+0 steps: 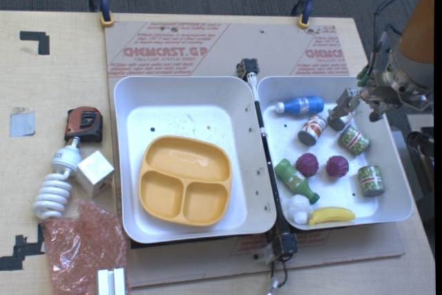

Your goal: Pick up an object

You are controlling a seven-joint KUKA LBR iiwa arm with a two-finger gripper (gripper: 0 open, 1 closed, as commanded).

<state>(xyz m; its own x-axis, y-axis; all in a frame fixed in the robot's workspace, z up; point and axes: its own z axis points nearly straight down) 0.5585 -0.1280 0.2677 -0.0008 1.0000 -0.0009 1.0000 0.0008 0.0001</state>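
My gripper (360, 109) hangs over the top right of the right bin (400, 207), open, with nothing between its fingers (342, 109). Just below it lies a green can (353, 140). To its left are a red and white can (313, 129) and a blue bottle (300, 106). Lower in the bin sit two purple balls (307, 164) (338, 166), a green bottle (295, 179), a second green can (371, 179), a yellow banana (331, 215) and a small white object (299, 207).
The left bin (131, 107) holds a yellow divided plate (185, 179). On the bench to the left lie a tape measure (83, 124), a spiral light bulb (56, 179), a white cube (95, 169) and a reddish plastic bag (83, 245).
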